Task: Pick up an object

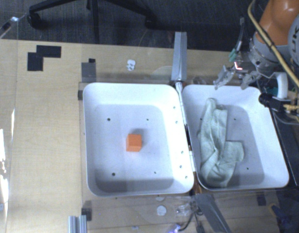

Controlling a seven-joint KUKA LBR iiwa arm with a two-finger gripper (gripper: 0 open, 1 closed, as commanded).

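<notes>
The gripper (235,78) hung over the far rim of the right bin (271,130), its two thin metal fingers (224,77) splayed apart with nothing between them. Above it rose the grey wrist and the orange band of the arm (278,13), with cables looping round the joint. Just below the fingers, inside that bin, lay a pale grey-green cloth (215,147), soft and rumpled, bunched into long folds that ran from the far side toward the near corner. The left bin (91,130), touching the right one along a shared metal divider, held a small orange block (134,142), matte and cube-like, sitting alone near the middle of the smooth white floor. Both bins were shallow moulded trays with rounded corners, set on a light wooden bench (42,130). The task seemed to be at its start: nothing was grasped and the hand was poised high. By my reading the cloth was the nearer target; the next move would call for a descent onto a raised fold, since limp fabric gives little to pinch, whereas the block would need a reach across the divider.
</notes>
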